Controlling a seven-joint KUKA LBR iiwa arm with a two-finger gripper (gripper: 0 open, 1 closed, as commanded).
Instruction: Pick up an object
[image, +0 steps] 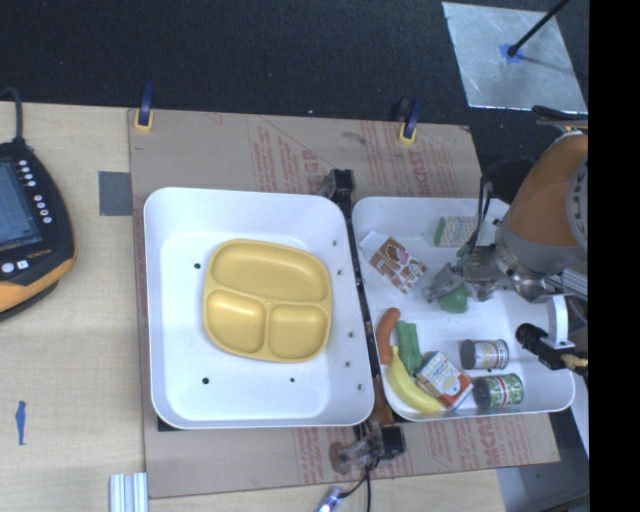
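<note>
The gripper (452, 286) sits in the right bin (420, 215), fingers clamped on a green object (453, 299), above 2 cans (485, 354).

A wooden tabletop (80, 380) carries a brown cardboard sheet (250, 150), held at its far edge by two clamps, one (145, 108) at the left and one (407, 120) at the right. On the cardboard a yellow three-compartment tray (268, 299) lies in the left white bin (180, 400). At the tabletop's left edge rests an orange-and-black control pendant (25, 225), with a grey tape patch (115, 192) just beside the cardboard.
</note>
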